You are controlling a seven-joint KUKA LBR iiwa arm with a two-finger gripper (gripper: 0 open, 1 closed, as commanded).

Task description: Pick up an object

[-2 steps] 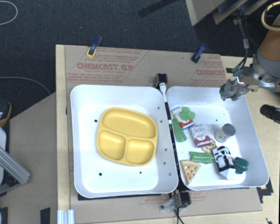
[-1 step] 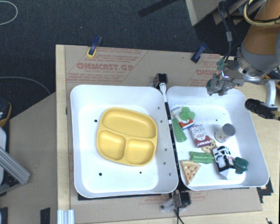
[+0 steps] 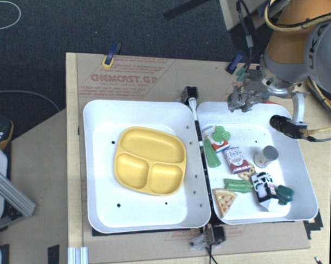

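My gripper [image 3: 241,102] hangs at the far rim of the right bin [image 3: 305,177], orange-banded arm [image 3: 291,35] above it. I can't tell how it stands from here, and I see nothing in it. The candidate objects sit in the right bin as a loose cluster: a green pickle-shaped toy [image 3: 211,152] near the left wall, a red-and-white packet [image 3: 236,159] just beside it, and a grey cylinder [image 3: 265,155] further right. Nearer the front wall: a cracker-like triangle [image 3: 224,200], another green piece [image 3: 239,185], a black-and-white item [image 3: 263,186], and a dark teal piece [image 3: 284,194]. The left bin [image 3: 99,153] holds a yellow three-compartment tray [image 3: 150,159], lying flat.
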